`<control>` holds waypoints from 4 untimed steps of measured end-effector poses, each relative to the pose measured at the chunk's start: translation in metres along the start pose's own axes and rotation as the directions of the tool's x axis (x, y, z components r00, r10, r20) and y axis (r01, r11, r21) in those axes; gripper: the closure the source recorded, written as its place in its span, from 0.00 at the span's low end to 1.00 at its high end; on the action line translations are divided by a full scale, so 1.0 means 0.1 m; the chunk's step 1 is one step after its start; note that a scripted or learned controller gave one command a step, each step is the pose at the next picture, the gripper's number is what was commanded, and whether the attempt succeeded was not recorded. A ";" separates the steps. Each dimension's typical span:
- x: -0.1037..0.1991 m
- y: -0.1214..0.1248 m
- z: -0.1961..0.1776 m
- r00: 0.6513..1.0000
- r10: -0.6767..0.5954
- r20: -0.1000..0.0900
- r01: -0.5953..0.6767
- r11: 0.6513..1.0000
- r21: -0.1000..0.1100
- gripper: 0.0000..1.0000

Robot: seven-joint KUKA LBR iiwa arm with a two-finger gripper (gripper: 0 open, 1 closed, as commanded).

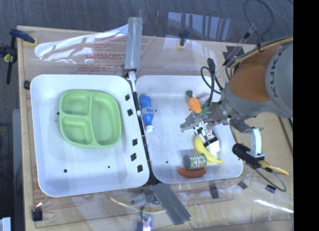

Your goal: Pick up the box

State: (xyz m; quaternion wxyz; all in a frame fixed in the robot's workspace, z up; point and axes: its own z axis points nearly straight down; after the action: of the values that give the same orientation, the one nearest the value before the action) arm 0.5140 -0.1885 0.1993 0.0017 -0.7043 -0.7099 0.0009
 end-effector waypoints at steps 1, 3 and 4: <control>-0.22 -0.14 -0.13 0.972 0.236 0.002 -0.236 0.972 -0.002 0.00; -0.10 0.72 1.07 0.976 0.218 -0.001 -0.218 0.976 -0.001 0.00; 0.02 0.57 1.08 0.965 0.262 0.000 -0.262 0.965 0.003 0.00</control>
State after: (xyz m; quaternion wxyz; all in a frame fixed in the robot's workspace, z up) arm 0.5704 -0.1860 0.0907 0.0026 -0.7919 -0.6107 0.0018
